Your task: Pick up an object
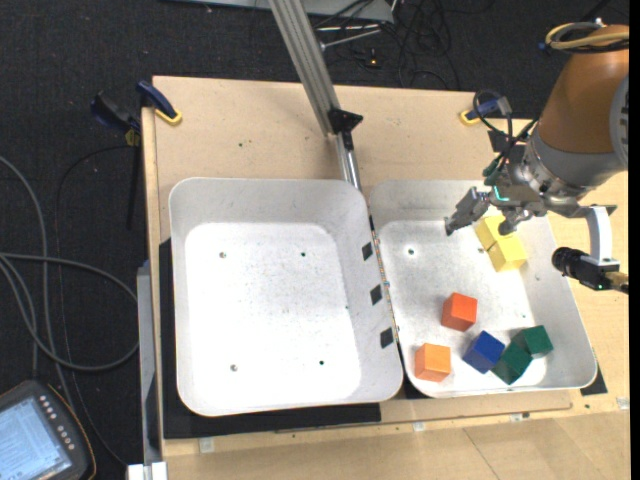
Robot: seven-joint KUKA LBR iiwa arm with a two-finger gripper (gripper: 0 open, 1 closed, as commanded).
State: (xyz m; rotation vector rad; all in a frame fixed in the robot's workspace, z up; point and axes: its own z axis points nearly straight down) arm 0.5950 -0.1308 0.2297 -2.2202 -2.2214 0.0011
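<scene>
All in right bin (pixel 560 298): yellow blocks (pixel 501 245), approx 2 pcs touching, upper right area. Orange cube (pixel 460 311) mid-bin, tilted. Second orange cube (pixel 433 361) near front-left corner. Blue cube (pixel 485 351) just beside 2 green cubes (pixel 524 352) at front right, which touch each other.

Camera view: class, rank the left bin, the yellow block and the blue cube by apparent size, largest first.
1. Left bin
2. Yellow block, longer than the cube
3. Blue cube
</scene>
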